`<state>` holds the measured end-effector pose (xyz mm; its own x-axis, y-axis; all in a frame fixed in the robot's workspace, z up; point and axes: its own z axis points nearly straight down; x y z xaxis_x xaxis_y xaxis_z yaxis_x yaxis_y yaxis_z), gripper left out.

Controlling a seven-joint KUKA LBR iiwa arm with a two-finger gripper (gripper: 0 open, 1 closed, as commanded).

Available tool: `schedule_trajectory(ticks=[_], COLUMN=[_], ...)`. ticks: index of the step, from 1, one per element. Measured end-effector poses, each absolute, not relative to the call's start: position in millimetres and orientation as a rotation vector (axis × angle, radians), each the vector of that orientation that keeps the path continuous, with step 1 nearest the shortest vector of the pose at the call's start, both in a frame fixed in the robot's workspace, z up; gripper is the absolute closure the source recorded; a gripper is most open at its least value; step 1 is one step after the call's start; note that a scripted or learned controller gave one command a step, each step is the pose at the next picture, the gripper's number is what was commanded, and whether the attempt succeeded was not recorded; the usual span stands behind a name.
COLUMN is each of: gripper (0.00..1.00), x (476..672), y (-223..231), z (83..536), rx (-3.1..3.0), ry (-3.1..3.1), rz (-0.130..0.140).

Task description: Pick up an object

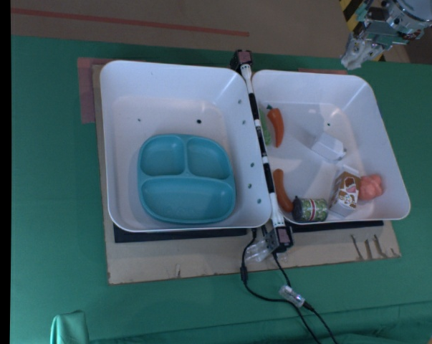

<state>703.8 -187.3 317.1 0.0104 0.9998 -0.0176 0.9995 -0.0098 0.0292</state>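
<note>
The small can (310,208), carton (347,192) and pink toy (372,185) crowd the right bin's (359,106) near wall, so a grasp there risks jamming or nudging, while the gripper (357,52) hovers beyond the far rim, its spread impossible to tell.

Green bench (51,192) bears cardboard sheet (158,267) under two bins (122,84).

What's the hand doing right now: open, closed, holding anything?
Hand: up above the far right corner of the right bin, nothing seen in it; open or closed cannot be told.
</note>
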Motion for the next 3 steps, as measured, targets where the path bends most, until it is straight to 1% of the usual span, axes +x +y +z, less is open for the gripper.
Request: schedule_trajectory(ticks=[1, 2, 3], gripper=[0.0, 1.0, 0.0], x=[703.7, 705.5, 705.4], y=[-187.6, -188.3, -188.6], z=[317.0, 337.8, 337.7], rx=[2.209, 2.201, 2.202], ry=[2.187, 2.171, 2.17], rz=[0.011, 0.019, 0.018])
